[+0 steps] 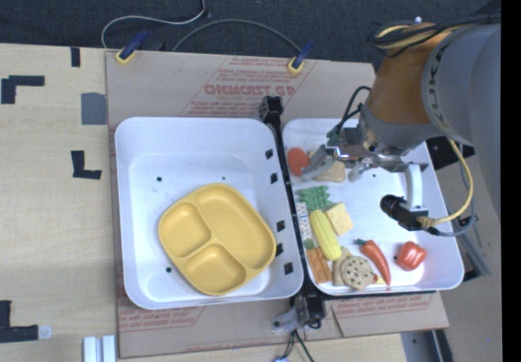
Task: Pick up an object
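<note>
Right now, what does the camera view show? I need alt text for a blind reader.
A grey and orange robot arm reaches from the right, its gripper low over a right bin of toy food, including corn, a cookie and peppers. The left bin holds a yellow divided plate.

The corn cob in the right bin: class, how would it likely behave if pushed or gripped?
The corn cob is long and rounded, so a sideways push would probably roll it. It looks like stiff toy plastic, likely light and somewhat slippery. The cookie and the cheese wedge crowd it, so pushing may shift them too.
</note>
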You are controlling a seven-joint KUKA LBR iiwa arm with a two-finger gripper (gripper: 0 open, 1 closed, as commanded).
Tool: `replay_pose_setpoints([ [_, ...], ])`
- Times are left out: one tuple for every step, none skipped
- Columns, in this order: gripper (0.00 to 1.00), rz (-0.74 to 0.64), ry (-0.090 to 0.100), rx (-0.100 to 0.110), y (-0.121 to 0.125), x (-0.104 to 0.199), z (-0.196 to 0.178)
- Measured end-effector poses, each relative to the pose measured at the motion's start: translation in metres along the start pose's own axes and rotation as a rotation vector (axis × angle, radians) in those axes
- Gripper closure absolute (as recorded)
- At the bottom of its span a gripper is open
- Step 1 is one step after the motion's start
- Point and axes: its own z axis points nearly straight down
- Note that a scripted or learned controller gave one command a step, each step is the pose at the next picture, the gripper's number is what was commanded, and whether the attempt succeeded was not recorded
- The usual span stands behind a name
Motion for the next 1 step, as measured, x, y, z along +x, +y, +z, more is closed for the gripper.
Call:
replay_pose_setpoints([
  [0.0, 0.002, -0.004, -0.005, 0.043, -0.0359, 0.1],
])
